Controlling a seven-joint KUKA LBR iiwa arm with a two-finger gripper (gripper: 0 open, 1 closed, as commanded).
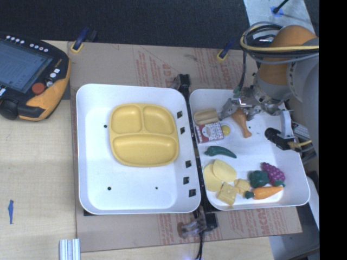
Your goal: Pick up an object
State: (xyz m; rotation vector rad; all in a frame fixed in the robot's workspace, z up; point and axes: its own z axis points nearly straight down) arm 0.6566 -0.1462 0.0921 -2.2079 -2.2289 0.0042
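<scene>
Bins sit side by side beneath me on a cardboard sheet (135,64). My gripper (238,108) hangs low over the far end of the right bin (255,151), near its back wall. Whether my jaws are apart or together I cannot tell from this slant; the metal of my wrist crowds the spot.

Just beside me, toward the near side, lies an orange-brown toy piece (243,125), slanted, its upper end right under my tip. I cannot tell whether I touch it.

To its left rests a tan bread roll (206,116), and just below that a red packet (212,132) against the bin's left wall. A green chili pepper (220,152) lies further toward the front, apart from both.

At the front end of the bin the toys crowd together: a pale yellow cheese round (219,173), a yellow cheese wedge (227,194) touching it, a dark green vegetable (258,177), purple grapes (274,173) just beside that, and an orange carrot (267,192) lying along the front wall.

In the left bin (92,145) lies a yellow divided plate (143,134), flat, set toward the far half.

Off to the far left, on the bench, lies a teach pendant (30,80) with an orange-yellow body and a dark screen.
</scene>
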